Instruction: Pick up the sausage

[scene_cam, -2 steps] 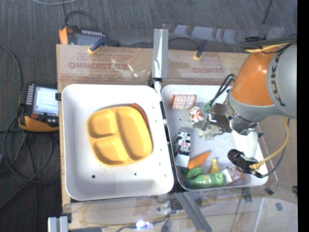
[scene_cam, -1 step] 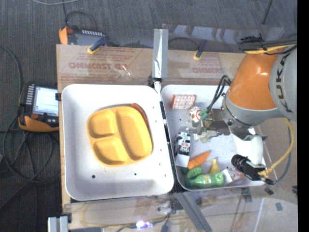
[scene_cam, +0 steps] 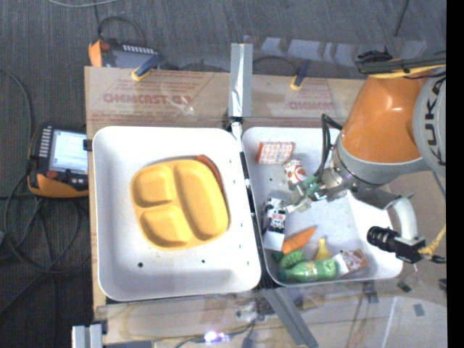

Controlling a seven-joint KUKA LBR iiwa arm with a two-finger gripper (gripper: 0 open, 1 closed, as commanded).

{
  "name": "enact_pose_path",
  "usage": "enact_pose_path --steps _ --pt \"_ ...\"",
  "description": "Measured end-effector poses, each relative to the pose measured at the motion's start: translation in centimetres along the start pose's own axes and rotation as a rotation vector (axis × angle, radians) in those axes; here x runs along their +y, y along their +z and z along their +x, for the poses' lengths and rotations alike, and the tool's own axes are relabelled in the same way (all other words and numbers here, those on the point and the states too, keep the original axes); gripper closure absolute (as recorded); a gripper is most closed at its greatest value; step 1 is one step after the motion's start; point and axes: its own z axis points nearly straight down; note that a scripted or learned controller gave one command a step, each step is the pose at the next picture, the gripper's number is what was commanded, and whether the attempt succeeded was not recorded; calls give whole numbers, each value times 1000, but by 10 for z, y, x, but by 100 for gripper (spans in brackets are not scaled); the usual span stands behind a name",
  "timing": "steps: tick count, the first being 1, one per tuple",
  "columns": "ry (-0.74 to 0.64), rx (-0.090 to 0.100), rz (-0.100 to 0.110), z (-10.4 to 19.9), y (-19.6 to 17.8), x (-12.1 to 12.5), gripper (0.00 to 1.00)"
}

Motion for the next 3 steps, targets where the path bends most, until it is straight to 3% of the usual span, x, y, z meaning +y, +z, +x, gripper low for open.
enact_pose_path --steps 1,2,3 --pt "-418 2 0 -9 20 3 100" --pt "-658 1 -1 59 17 18 100" --pt "-926 2 -1 113 -15 94 100"
